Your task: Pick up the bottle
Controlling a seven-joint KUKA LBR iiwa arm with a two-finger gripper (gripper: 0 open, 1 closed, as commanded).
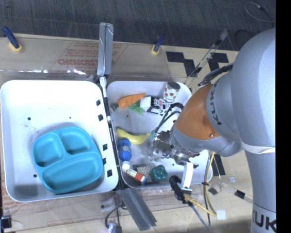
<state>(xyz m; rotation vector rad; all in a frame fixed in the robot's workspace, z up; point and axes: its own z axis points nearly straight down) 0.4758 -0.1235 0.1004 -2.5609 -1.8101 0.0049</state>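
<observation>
Bottle [124,150] lies at the right bin's [199,176] left wall, beside a banana [133,137]. The end effector [158,148] hangs nearby, grip state unclear; approach step, needing a leftward shift.

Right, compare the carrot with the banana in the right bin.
The carrot is orange with a green top; the banana is plain yellow. The carrot lies near the bin's far wall, while the banana lies mid-bin, just above the blue bottle. The carrot is straight, the banana curved. Both lie flat.
</observation>
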